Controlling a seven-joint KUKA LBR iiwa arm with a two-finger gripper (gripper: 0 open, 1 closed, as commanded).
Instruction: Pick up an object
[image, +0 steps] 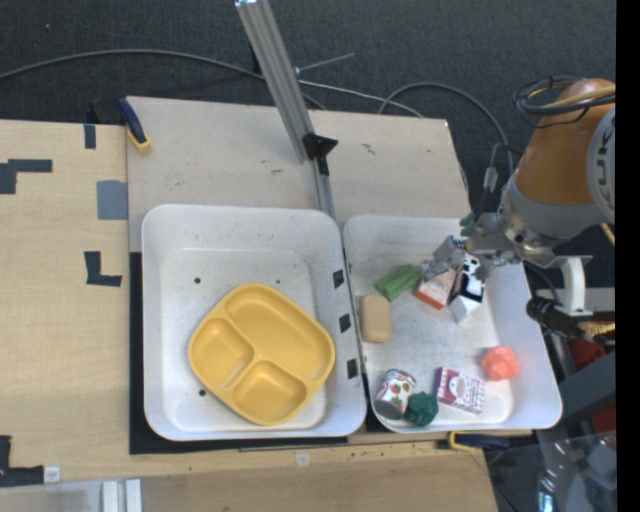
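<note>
Here we see the gripper (452, 268) low in the right bin (540, 395), over an orange-and-white carton (434, 291) just beside a green block (398, 281); whether it pinches anything we cannot tell. A yellow divided tray (261, 352) lies in the left bin (170, 300).

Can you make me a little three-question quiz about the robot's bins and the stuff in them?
1. True or false: the yellow divided tray lies in the left bin.
2. Which thing is nearest the gripper? A) the pink ball B) the orange-and-white carton C) the tan block
3. What colour is the stick-shaped thing beside the carton?

Key: 1 true. 2 B. 3 green.
</note>
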